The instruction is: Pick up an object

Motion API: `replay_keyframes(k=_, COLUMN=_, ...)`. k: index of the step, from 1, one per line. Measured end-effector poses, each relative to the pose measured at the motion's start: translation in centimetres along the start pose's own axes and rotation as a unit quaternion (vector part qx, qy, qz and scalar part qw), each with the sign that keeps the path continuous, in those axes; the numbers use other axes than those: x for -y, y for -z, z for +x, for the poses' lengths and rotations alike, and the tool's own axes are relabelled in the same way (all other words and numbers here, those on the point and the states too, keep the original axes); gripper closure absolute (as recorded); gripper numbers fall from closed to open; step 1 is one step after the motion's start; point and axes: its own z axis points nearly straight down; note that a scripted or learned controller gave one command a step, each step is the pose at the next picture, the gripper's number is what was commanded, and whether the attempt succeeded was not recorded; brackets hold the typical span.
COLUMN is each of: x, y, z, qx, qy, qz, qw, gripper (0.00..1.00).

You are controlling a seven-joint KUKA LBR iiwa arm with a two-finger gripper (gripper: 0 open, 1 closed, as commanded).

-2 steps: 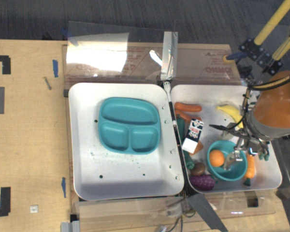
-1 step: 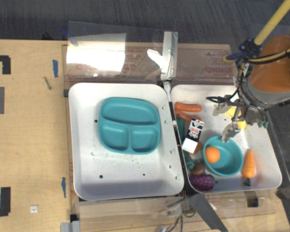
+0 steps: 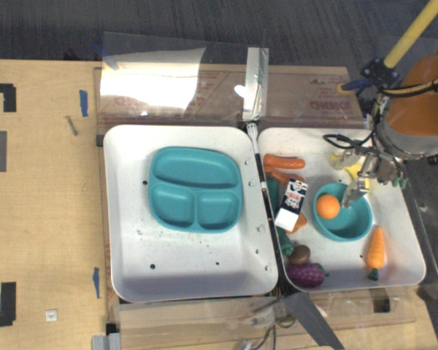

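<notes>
Hovering end effector (image 3: 355, 188) above teal bowl (image 3: 350, 223)

Probably a robotics lab: pale plywood bench (image 3: 36, 195) marked with blue tape scraps (image 3: 83, 102), two shallow white plastic bins (image 3: 124, 268), dark carpeted floor (image 3: 204, 6).

You see a tan desk (image 3: 36, 217) with black tape marks (image 3: 1, 97) at 9 o'clock; dark carpet (image 3: 204, 9) spans 12 o'clock.
</notes>
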Motion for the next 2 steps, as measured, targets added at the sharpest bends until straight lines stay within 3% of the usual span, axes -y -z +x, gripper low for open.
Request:
replay_keyframes(k=1, x=-0.17, y=1.70, z=-0.45, qx=0.006, qy=0.001, qz=0.000, qw=1.0000, gripper=1.00)
replay_keyframes(k=2, x=-0.21, y=1.36, z=-0.30, qx=0.004, qy=0.002, qz=0.000, qw=1.0000, gripper=0.00)
